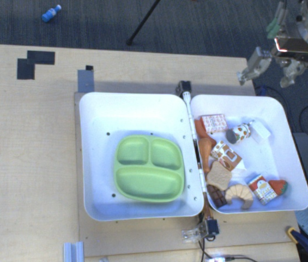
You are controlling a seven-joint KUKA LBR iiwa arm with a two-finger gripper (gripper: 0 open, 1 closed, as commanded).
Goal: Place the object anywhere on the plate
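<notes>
A green divided plate (149, 168) lies in the left white bin (96, 146). The right bin (284, 146) holds several small toy food items: a pink carton (214, 123), a small dark and white piece (239, 133), a waffle-like square (225, 155), a bread slice (219, 174), a croissant (241, 195), an orange carton (262, 189) and a strawberry (279, 187). My gripper (271, 75) hangs above the bench beyond the right bin's far edge, open, with nothing between its fingers (250, 71).
The two bins meet at a central hinge with a black clamp (184, 87) at the far side. A grey bracket (85, 81) stands at the left bin's far corner. Cables run near the bench's front edge (205, 233).
</notes>
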